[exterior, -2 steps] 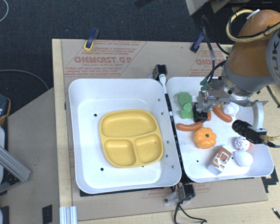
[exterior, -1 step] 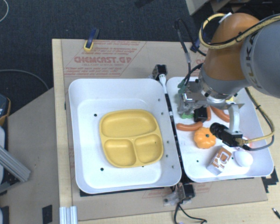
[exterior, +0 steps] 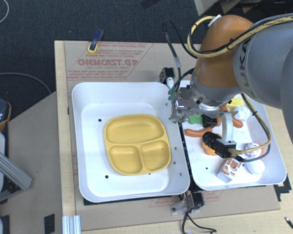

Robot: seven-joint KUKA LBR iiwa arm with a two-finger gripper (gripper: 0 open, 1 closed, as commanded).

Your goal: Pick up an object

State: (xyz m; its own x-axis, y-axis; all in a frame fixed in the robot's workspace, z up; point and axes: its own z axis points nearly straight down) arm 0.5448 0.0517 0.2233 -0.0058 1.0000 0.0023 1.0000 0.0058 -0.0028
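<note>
Two shallow white bins sit side by side on a cardboard sheet (exterior: 112,60) printed with red lettering, over a dark floor. At the sheet's top edge, in the upper left of the frame, a blue and yellow clip (exterior: 94,42) is attached.

The left bin (exterior: 80,94) holds one thing, a yellow divided tray (exterior: 136,144). It lies flat near the bin's middle, with one long compartment above and two smaller ones below.

The right bin (exterior: 205,172) holds the small objects. A green piece (exterior: 195,118) lies near its left wall, and an orange carrot-shaped piece (exterior: 196,131) lies just below it. A small orange and white box (exterior: 230,167) sits tilted toward the bin's lower edge. Beside it, to the right, are a white rounded object (exterior: 256,166) and a round orange and white piece (exterior: 251,150). Further up, partly hidden by the arm, another orange piece (exterior: 238,123) shows next to something white (exterior: 242,115) (too small to make out).

The grey arm with its orange band (exterior: 224,38) enters from the upper right and covers the upper part of the right bin. The gripper (exterior: 186,115) is low at that bin's left side, close to the divide between the bins and just beside the green piece. I cannot tell whether the gripper is open or closed, nor whether it touches anything.
</note>
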